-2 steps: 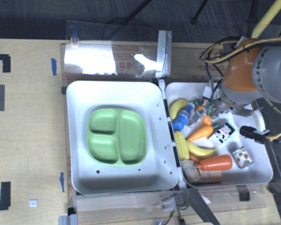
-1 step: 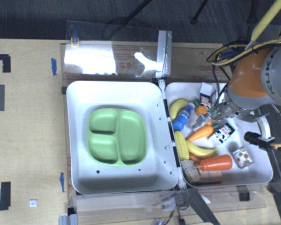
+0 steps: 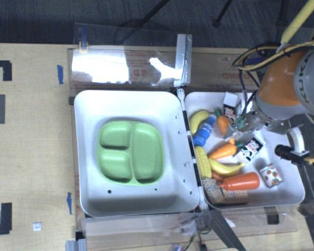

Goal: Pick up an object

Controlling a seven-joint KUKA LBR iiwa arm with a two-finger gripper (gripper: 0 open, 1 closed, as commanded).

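My gripper (image 3: 240, 128) hangs low in the right bin (image 3: 296, 191), over its middle, below the orange band of the arm (image 3: 281, 85). Just under and left of it lie an orange carrot (image 3: 223, 150) and a small orange piece (image 3: 223, 124). A black-and-white packet (image 3: 250, 148) sits right beside the gripper's lower edge. Nothing can be seen held in the gripper.
The right bin also holds two bananas (image 3: 198, 119) (image 3: 226, 167), a blue bottle (image 3: 203, 133), corn (image 3: 201, 161), a red-orange cylinder (image 3: 239, 181), a printed carton (image 3: 271, 175) and a white box (image 3: 231, 101). In the left bin (image 3: 89, 140) lies a green divided plate (image 3: 131, 151).
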